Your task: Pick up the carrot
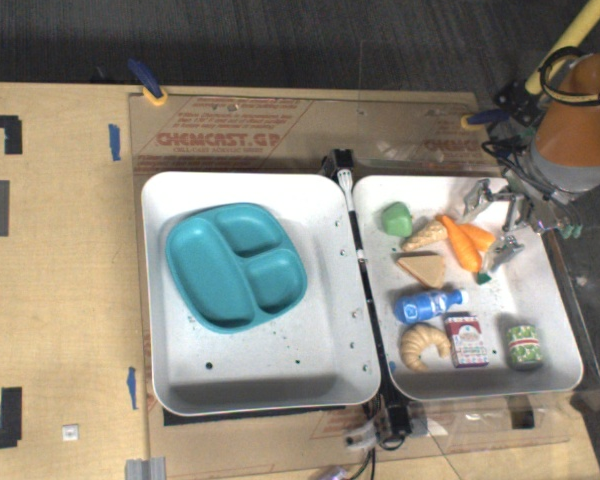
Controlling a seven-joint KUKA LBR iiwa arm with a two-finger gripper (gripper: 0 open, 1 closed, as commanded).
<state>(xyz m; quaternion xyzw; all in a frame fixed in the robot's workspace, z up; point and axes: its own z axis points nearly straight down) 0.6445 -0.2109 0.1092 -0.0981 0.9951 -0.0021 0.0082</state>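
Gripper (497,230) open, straddling carrot (464,244)

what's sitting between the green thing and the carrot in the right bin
In the camera view, a tan wedge-shaped piece lies between the green item and the carrot, its right end touching the carrot.
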